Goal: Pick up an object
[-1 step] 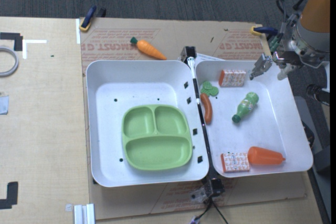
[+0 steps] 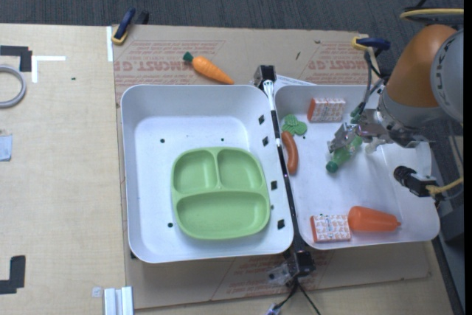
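A green divided plate (image 2: 220, 192) is held in the left bin (image 2: 140, 158). In the right bin (image 2: 413, 229), beside a sausage (image 2: 290, 153), the gripper (image 2: 345, 146) is seen above a green bottle (image 2: 338, 157); its grasp cannot be told.

Robotics lab: taped cardboard bench (image 2: 59, 158), white bins (image 2: 140, 158), toy food.
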`<action>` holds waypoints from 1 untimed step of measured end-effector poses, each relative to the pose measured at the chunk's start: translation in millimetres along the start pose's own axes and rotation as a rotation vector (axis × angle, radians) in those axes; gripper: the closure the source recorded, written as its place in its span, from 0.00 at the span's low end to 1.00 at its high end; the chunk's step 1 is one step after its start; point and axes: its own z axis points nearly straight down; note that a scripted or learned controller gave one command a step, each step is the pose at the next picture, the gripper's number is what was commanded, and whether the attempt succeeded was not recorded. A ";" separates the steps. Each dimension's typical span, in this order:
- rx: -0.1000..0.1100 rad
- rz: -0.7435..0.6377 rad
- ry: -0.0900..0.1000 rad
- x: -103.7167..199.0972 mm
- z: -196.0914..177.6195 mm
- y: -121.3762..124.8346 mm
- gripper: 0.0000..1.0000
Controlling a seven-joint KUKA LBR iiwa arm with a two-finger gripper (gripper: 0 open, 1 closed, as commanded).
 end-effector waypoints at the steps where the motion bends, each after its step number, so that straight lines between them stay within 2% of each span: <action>1: -0.001 0.002 -0.001 -0.4 -9.7 0.2 1.00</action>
